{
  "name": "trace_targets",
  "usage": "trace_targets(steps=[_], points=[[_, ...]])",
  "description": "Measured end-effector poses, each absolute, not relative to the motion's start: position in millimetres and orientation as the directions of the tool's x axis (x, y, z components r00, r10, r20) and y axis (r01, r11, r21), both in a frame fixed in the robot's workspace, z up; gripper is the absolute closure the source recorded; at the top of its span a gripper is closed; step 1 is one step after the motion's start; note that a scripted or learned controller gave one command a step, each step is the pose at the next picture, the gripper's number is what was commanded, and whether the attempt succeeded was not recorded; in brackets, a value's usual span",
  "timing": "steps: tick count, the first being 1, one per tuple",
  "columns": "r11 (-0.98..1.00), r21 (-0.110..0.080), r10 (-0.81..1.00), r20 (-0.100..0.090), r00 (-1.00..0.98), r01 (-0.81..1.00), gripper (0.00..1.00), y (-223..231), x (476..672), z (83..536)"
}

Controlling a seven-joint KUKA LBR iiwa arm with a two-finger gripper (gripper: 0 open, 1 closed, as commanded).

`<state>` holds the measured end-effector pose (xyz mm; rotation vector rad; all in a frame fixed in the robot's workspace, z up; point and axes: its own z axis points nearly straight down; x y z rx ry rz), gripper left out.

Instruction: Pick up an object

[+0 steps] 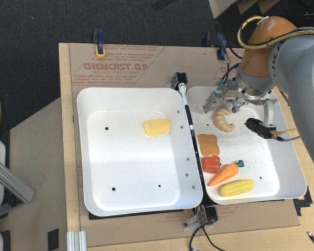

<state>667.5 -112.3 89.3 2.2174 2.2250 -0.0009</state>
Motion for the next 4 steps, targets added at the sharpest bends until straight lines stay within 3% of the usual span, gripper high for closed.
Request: trace_targets(steps=[1, 3, 4], points=[[0.001, 0.005, 1.000, -0.001, -0.001, 1.000, 1.00, -113, 667.6, 109], [-0.001, 0.003, 1.000, -0.002, 0.001, 1.000, 1.00, -163, 666.8, 127], [0.001, -0.002, 1.000, 0.000, -0.001, 1.000, 1.00, -156, 666.2, 113]])
